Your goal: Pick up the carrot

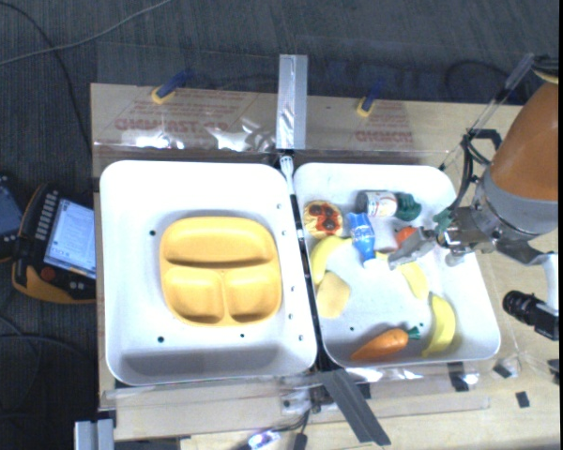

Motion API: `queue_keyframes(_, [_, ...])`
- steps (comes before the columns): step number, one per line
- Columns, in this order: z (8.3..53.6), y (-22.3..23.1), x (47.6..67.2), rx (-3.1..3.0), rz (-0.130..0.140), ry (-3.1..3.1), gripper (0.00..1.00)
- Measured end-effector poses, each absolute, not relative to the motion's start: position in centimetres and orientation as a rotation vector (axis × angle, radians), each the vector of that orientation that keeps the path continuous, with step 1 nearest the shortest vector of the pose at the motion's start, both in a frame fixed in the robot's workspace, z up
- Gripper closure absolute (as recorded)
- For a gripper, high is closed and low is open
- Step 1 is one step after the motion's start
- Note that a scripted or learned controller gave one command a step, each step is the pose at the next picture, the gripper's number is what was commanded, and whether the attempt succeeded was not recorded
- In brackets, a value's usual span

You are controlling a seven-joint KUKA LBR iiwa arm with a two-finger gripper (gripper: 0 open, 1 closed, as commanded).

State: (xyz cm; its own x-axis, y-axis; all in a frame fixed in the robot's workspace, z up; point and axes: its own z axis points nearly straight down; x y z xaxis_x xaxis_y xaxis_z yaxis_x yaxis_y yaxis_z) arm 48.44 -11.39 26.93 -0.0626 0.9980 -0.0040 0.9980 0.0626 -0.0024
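Note:
The carrot (383, 343), orange with a green top at its right end, lies flat near the front wall of the right bin (469, 345). My gripper (405, 251) hangs over the middle right of that bin, reaching in from the right. It is well behind the carrot, about a third of the bin's depth away, and apart from it. A small red-orange piece (408, 235) sits right against the gripper's tip. Nothing of the carrot is covered.
A banana (440, 322) lies just right of the carrot. Further back sit a pale yellow piece (333, 294), a yellow wedge (415, 280), a blue bottle (361, 236), a can (380, 202) and a pizza toy (322, 217). The left bin holds a yellow divided tray (220, 270).

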Motion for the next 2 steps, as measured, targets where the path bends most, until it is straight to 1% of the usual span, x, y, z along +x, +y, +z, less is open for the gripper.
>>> queue_keyframes(1, [14.04, -10.41, 48.25, 2.207, -0.005, 2.245, 0.0])
queue_keyframes(2, [14.04, -10.4, 48.25, 2.207, -0.005, 2.245, 0.0])
